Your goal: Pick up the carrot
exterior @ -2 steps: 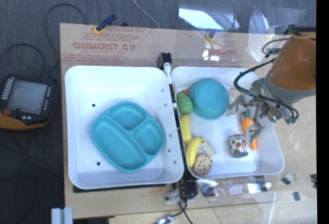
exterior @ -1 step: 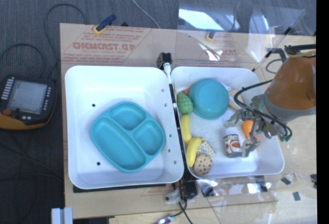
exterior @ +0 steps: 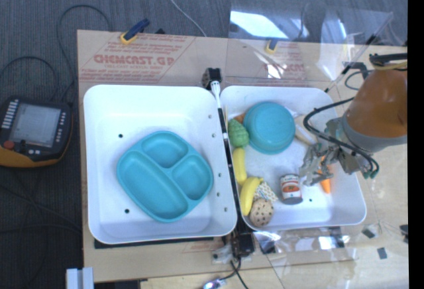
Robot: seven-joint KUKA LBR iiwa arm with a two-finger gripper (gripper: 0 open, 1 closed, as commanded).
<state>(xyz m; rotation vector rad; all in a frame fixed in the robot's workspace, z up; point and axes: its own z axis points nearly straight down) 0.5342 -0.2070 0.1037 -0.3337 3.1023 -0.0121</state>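
Two bins: you have a left bin (exterior: 99,148) and a right bin (exterior: 344,211), both white and shallow, side by side on the bench.
Left bin: it holds a blue divided plate (exterior: 165,176), lying at a slant.
Right bin: you see an upturned blue bowl (exterior: 269,126) near the back, a green vegetable (exterior: 238,135) just left of it, two yellow pieces (exterior: 244,178) along the left wall, a speckled cookie (exterior: 262,213) at the front, and a small can (exterior: 290,189) near the middle.
Carrot (exterior: 324,182): an orange bit shows right of the can, directly under the gripper.
Gripper (exterior: 317,172): it sits low in the right bin over the carrot.
Jaws: you cannot tell from this view whether they are apart or closed.
Arm: its orange band (exterior: 379,105) hangs above the bin's right side.
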